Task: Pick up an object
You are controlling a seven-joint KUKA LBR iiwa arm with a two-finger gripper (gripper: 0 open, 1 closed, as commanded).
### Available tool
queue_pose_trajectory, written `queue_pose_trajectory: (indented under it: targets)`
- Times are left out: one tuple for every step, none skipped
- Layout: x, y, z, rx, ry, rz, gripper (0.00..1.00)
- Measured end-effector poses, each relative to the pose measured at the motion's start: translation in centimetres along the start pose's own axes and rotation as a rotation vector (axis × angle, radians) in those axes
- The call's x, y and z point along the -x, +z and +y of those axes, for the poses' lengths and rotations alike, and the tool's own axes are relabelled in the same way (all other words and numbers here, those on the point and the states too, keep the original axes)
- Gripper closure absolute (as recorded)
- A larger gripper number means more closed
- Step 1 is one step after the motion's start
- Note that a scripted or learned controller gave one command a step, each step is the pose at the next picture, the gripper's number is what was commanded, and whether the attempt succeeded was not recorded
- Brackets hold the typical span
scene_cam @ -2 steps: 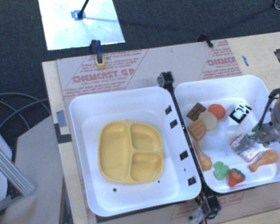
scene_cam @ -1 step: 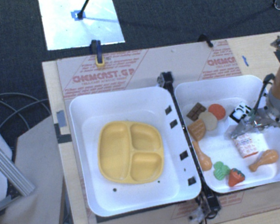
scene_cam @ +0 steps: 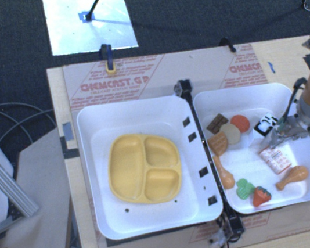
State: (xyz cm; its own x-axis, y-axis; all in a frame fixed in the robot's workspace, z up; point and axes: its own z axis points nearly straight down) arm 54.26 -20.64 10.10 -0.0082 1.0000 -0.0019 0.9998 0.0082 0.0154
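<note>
Two white bins sit side by side on the worktop; the left bin carries a yellow divided tray, the right bin a scatter of toy food. Over the right bin's far side the claw hangs directly above a small red-and-white packet, whose long axis runs slantwise toward the drumstick. How wide the claw stands cannot be told.

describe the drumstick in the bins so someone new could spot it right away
Look in the right bin, the one full of toy food, and go to its near right corner. The drumstick lies there flat, below the white packet and right of the strawberry. It is the tan piece with a fat end and a thin handle.
</note>
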Motion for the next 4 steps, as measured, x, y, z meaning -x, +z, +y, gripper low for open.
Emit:
queue_pose_trajectory:
  targets:
    - [-2.8,0.7,-4.8,0.017,0.009,-0.014,1.00]
    - [-6.2,-11.3,3.7,0.006,-0.004,-0.002,1.00]
    - [-9.3,2.2,-1.1,-0.021,0.006,0.004,1.00]
    - [-9.1,1.6,-0.8,-0.014,0.007,0.002,0.00]
